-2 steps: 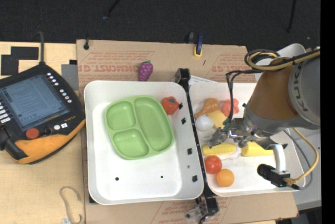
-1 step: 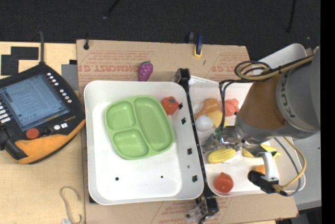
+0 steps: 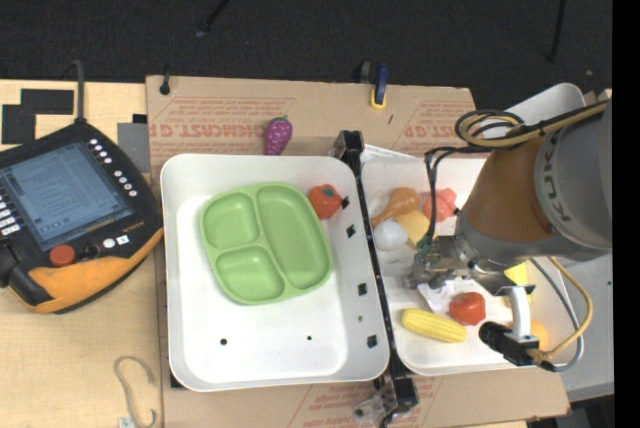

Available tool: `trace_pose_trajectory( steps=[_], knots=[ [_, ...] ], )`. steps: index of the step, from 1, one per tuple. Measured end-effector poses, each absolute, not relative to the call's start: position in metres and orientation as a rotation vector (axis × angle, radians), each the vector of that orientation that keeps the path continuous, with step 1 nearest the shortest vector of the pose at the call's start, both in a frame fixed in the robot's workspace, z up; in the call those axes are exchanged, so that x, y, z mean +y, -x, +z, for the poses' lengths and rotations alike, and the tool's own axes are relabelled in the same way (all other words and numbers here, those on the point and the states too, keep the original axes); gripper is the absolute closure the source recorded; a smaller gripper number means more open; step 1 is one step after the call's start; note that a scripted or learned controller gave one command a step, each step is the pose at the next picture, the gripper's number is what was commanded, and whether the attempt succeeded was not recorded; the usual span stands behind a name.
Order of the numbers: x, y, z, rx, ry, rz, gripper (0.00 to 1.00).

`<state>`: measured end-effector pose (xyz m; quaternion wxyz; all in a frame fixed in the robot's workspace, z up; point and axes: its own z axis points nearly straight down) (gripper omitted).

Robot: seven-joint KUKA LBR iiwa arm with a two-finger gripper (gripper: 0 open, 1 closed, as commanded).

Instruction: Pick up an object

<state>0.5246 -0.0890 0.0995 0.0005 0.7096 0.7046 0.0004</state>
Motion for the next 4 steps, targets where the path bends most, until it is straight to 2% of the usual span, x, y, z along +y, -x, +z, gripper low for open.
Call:
trace_pose_trajectory(
  steps=[1,2,3,4],
  knots=[
    [-0.102,-0.525,0.149,2.210,-2.231,0.001,1.00],
    [-0.107,-0.534,0.197,2.219,-2.221,0.002,1.00],
    [-0.108,-0.534,0.229,2.221,-2.222,0.001,1.00],
    [-0.054,-0.556,0.234,2.228,-2.218,0.001,1.00]
  ],
)
